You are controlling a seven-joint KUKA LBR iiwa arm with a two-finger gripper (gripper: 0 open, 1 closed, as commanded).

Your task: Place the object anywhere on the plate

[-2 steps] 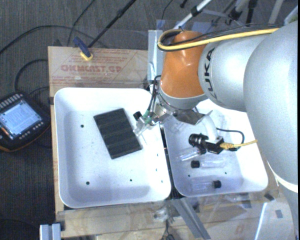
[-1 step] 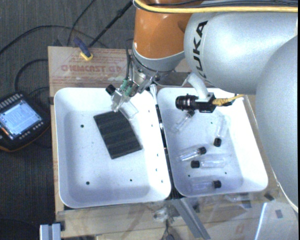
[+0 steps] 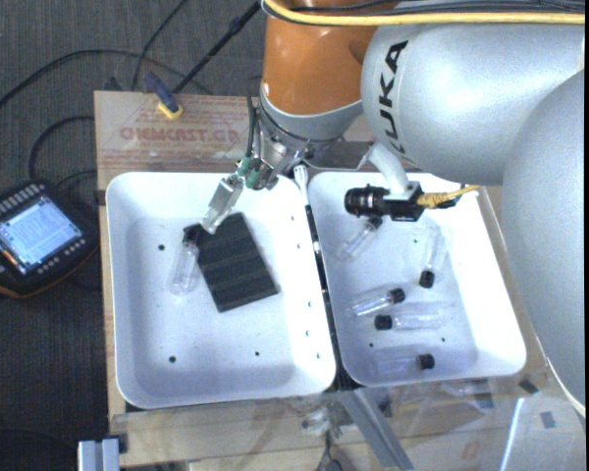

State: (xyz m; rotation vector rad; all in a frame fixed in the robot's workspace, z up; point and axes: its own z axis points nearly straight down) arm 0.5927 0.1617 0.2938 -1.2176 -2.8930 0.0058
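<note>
End effector (image 3: 219, 204): you see a slim, pale metal finger reaching down-left from the wrist into the left bin; you cannot tell its state from this angle.
Arm (image 3: 452, 96): smooth grey shell, glossy orange band above the wrist, yellow cable looped over it.
Vial (image 3: 185, 263): the task's object, a clear plastic tube with a black cap, lying in the left bin; its cap end sits right at the end effector's tip and just beside the plate's left edge. You can't confirm it's between the fingers.
Plate (image 3: 237, 262): flat, dark, ribbed rectangle, matte, lying at a tilt near the middle of the left bin.
Left bin (image 3: 137, 361): shallow white tray, rounded corners, a few small dark holes in its floor.
Right bin (image 3: 491, 341): same white tray; holds several more clear vials (image 3: 398, 317) with black caps, scattered.
Tabletop (image 3: 137, 130): brownish board with faded red lettering behind the bins.
Pendant (image 3: 31, 234): dark handheld unit with lit screen, on the floor to the left.
</note>
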